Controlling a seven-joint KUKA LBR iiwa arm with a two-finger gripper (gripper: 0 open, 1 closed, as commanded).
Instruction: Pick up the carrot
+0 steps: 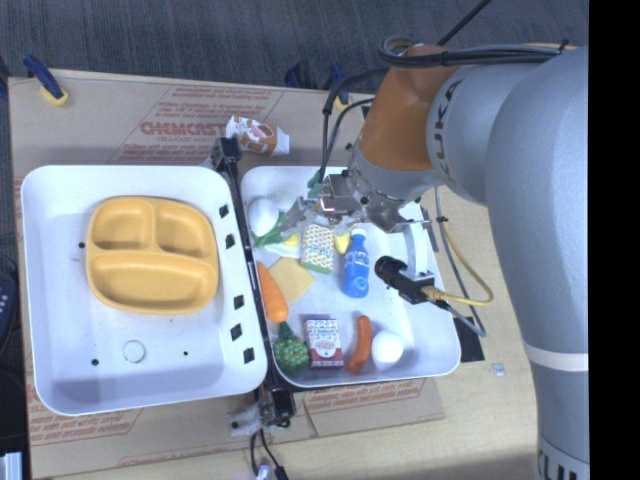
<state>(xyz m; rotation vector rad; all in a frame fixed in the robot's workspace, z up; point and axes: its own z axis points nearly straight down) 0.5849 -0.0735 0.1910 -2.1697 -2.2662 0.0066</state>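
My gripper (325,206): low over the right bin's (440,353) upper part, above a patterned packet (318,247); I cannot tell its state.
Carrot (272,292): lying along that bin's left wall, apart from my gripper, just above the broccoli (291,353).
Left bin (45,268): holds a yellow divided tray (152,252).

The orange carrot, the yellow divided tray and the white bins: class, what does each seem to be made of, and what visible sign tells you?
Orange carrot: probably moulded toy plastic; smooth, even colour.
Yellow divided tray: apparently matt plastic; rounded moulded compartments, soft sheen.
White bins: likely thin formed plastic; smooth, rounded corners, faint gloss. The look alone cannot confirm any of these.
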